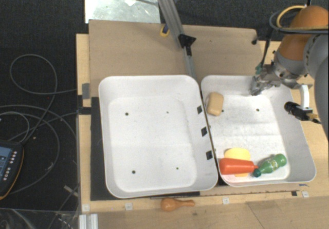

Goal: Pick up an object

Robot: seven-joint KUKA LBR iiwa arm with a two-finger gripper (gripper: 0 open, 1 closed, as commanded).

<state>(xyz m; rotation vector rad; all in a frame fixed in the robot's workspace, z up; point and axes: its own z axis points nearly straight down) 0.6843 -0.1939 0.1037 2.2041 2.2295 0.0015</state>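
The bench (221, 48) bore two white bins (154, 135) side by side; a small orange-brown pear-shaped thing (176, 203) lay at its front edge.

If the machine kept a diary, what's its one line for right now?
gripper: over right bin's far edge | nothing seen held | objects: tan block, carrot, green bottle

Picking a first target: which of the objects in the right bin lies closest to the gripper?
The tan bread-like piece, alone by the bin's left wall in the far half. The yellow piece, orange carrot and green bottle cluster at the near edge, farther from the gripper.
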